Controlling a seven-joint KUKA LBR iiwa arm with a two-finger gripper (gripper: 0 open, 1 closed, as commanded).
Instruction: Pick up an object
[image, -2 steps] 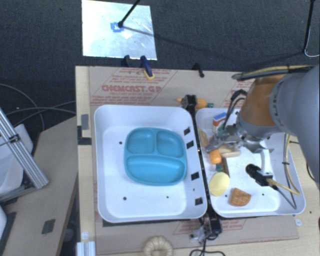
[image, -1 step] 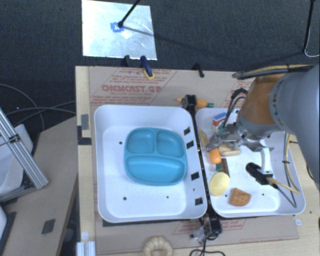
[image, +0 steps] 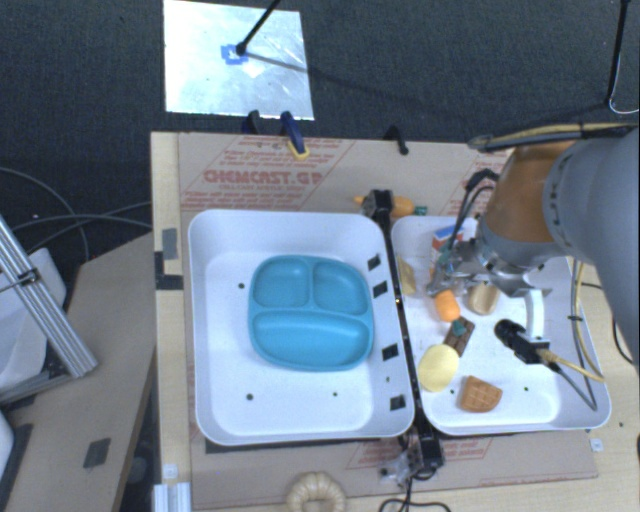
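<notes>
Lowest in the frame, a pale beige ring (image: 315, 492) sits at the bottom edge, below the two bins. Above it, the left white bin (image: 215, 400) holds a blue divided plastic plate (image: 310, 310). At right centre my jaws hang over the right white bin (image: 540, 405), just above a small orange ball (image: 447, 306); how far they gape I cannot tell. Lower down lie a yellow lemon-shaped piece (image: 437, 367) and a brown waffle wedge (image: 479, 394).
</notes>
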